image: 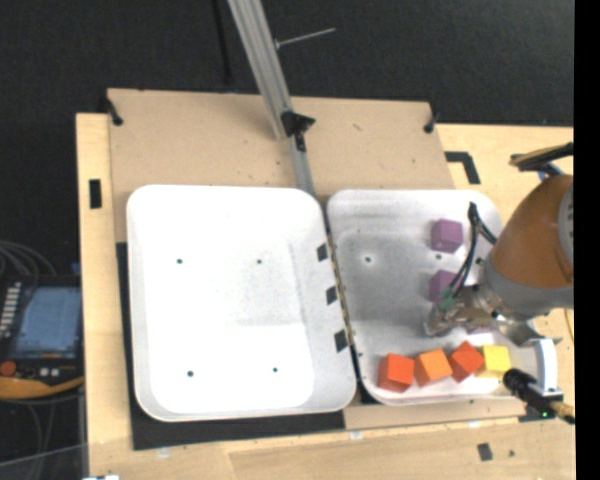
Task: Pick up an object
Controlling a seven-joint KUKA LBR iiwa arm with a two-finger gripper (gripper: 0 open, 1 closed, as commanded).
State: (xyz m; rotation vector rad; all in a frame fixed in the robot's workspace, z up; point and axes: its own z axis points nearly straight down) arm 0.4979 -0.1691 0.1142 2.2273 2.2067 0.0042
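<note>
The grey arm with its orange band (535, 238) reaches in over the right-hand shallow white bin (380, 228), and its gripper (458, 313) hangs low near that bin's right side; whether it is released or clenched cannot be told from here. Nothing is seen held. The nearest candidate is a small purple block (441, 286), lying just beside the gripper on its left and slightly farther from the camera, partly hidden by a dark cable. A second purple block (446, 234) sits farther up the same bin, apart from the first. Toward the near rim runs a close row of cubes: an orange-red cube (396, 371), an orange cube (433, 366), a red cube (467, 359) and a yellow cube (496, 357), crowded enough to hamper a grasp there. The left white bin (230, 298) lies beside it on the bench (380, 128).
</note>
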